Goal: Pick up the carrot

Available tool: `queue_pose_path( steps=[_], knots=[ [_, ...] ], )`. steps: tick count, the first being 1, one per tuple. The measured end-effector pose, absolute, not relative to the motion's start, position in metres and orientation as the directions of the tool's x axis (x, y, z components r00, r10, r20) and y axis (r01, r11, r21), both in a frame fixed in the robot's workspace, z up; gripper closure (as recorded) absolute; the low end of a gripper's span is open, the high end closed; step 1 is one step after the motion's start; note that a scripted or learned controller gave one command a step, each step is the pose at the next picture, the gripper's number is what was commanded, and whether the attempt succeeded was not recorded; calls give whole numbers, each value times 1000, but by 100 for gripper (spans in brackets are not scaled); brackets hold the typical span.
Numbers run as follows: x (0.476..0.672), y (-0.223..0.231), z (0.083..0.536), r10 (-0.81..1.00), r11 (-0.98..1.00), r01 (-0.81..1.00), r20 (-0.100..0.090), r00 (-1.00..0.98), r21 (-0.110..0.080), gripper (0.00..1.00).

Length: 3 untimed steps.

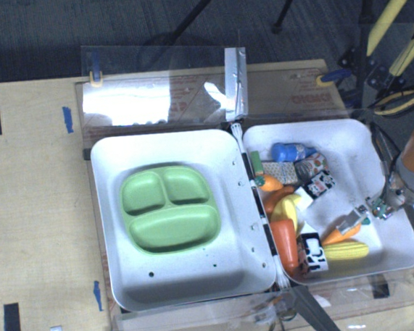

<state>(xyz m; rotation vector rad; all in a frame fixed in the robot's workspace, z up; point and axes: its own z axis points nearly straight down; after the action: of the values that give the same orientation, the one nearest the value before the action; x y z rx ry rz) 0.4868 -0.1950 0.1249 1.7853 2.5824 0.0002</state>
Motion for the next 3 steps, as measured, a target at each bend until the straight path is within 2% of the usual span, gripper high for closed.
queue_pose_path(
  steps=[1, 2, 3],
  knots=[
    [503, -185, 121, 927, 376, 927, -2, -376, 2, 0],
    [483, -173, 90, 775, 633, 775, 1, -633, 5, 0],
    [483, -173, 89, 774, 633, 774, 0, -633, 5, 0]
  ],
)
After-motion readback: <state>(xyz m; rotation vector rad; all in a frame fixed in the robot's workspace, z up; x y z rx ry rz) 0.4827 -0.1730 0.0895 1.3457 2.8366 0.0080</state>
